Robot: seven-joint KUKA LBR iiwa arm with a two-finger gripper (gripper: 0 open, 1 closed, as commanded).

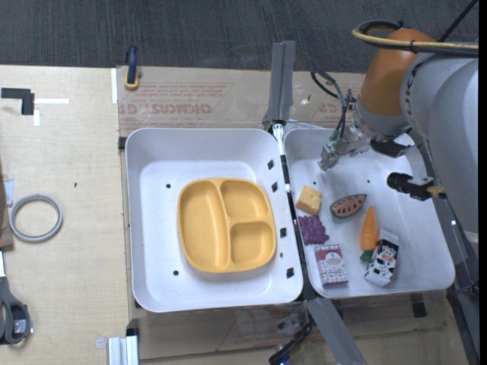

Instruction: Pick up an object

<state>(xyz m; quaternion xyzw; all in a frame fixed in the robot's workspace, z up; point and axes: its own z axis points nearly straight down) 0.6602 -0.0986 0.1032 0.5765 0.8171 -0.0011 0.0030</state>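
Two bins (pixel 137 226); one yellow tray (pixel 226 224) left, six toys right; tool (pixel 329 158) state unclear.

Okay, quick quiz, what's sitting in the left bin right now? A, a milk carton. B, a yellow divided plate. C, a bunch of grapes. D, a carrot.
B: the yellow divided plate lies in the left bin; the carrot, milk carton and grapes are all in the right bin.

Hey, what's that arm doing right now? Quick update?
Gripper over right bin's far left corner, holding nothing visible. Cheese cube nearest, untouched. Nothing blocking.
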